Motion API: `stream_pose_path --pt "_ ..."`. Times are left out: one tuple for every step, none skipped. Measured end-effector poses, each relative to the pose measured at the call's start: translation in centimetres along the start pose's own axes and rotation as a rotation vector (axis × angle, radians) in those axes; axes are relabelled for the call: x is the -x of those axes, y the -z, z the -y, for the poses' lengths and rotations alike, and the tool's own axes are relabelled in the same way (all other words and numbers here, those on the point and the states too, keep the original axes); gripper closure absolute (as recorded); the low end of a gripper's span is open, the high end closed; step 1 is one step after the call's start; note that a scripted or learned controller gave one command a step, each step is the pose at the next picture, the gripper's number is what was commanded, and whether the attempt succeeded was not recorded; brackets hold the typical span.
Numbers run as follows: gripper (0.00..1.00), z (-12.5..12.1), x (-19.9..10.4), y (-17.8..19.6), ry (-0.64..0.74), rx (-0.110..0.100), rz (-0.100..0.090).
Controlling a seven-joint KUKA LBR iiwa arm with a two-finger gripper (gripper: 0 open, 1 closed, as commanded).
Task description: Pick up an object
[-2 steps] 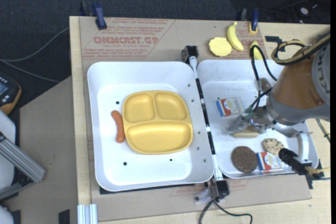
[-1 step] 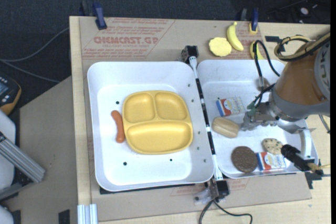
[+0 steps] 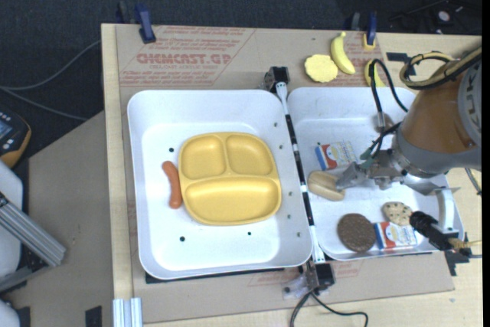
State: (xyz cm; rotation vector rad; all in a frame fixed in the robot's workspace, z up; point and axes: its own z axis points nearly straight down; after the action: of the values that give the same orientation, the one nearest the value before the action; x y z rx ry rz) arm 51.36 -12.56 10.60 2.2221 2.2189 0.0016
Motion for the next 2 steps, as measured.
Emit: stream_pose_path --pt "0.00 2.6 -3.9 8.3 0.006 0.005 -0.001" --pt "0.00 1.5 -1.9 0.9 0.000 -0.009 -0.001"
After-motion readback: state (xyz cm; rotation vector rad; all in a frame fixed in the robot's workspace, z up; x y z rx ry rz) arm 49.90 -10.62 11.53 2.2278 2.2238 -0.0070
